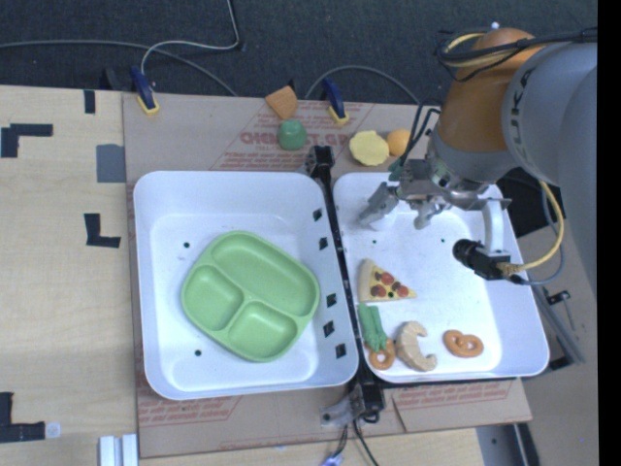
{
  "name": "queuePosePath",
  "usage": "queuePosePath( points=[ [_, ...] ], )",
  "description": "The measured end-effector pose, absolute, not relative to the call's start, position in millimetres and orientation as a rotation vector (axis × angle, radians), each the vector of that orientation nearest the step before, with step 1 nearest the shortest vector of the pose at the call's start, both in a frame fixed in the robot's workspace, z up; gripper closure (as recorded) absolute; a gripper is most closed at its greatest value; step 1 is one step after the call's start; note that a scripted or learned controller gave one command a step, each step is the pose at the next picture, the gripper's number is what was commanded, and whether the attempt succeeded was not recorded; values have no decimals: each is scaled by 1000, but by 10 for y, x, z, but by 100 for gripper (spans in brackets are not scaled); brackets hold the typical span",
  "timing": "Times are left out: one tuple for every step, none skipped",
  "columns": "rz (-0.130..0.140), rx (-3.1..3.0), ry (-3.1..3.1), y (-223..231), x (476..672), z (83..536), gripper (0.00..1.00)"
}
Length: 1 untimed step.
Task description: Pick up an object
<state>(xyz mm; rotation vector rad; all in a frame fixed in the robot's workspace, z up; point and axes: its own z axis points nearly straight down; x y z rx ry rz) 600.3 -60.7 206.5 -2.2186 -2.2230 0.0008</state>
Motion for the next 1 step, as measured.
queuePosePath(
  points=[
    [1,-2221,-2222,-937,5917,882,0]
  ],
)
